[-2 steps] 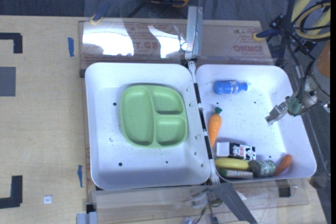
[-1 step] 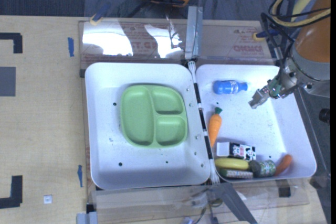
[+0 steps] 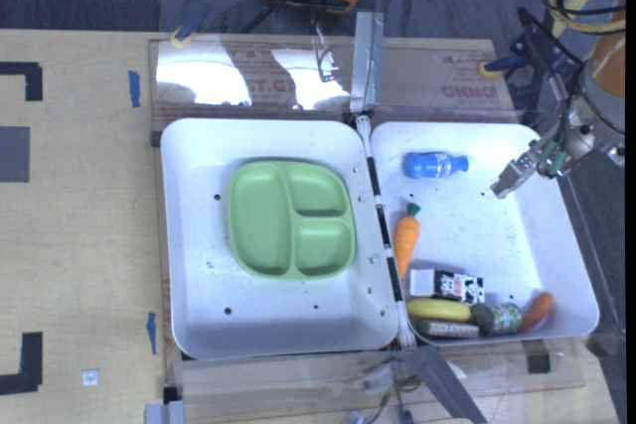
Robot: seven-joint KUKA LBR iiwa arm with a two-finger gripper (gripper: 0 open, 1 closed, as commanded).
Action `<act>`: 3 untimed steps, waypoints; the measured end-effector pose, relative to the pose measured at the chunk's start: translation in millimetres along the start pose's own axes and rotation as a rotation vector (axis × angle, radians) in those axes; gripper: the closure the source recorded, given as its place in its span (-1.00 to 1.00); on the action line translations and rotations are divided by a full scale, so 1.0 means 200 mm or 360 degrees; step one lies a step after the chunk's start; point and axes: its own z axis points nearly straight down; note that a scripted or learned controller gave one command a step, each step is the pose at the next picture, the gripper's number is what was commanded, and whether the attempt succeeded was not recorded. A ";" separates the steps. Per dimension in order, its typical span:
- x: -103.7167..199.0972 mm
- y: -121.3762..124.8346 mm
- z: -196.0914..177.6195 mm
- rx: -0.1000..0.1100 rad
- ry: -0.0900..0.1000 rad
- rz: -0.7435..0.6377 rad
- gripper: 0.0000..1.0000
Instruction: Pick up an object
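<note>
Above the right bin's upper right corner, the arm's two-finger gripper (image 3: 509, 180) hangs over bare white floor with nothing between its fingers, which look slightly parted. Just to its left lies a blue plastic bottle (image 3: 433, 165) on its side, with a toy carrot (image 3: 406, 239) below it beside the bin divider. Along the right white bin's (image 3: 556, 253) near wall sit a small black-and-white carton (image 3: 449, 286), a yellow banana (image 3: 439, 310) and other small items, while the left white bin (image 3: 189, 213) holds a green divided plate (image 3: 292, 218).
</note>
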 end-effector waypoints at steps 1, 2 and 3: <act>-0.09 -0.20 -0.16 -0.0003 -0.0004 -0.0376 1.00; -0.26 -0.30 -0.25 -0.0002 -0.0007 -0.0726 1.00; -0.28 -0.31 0.28 0.0000 0.0000 -0.0711 1.00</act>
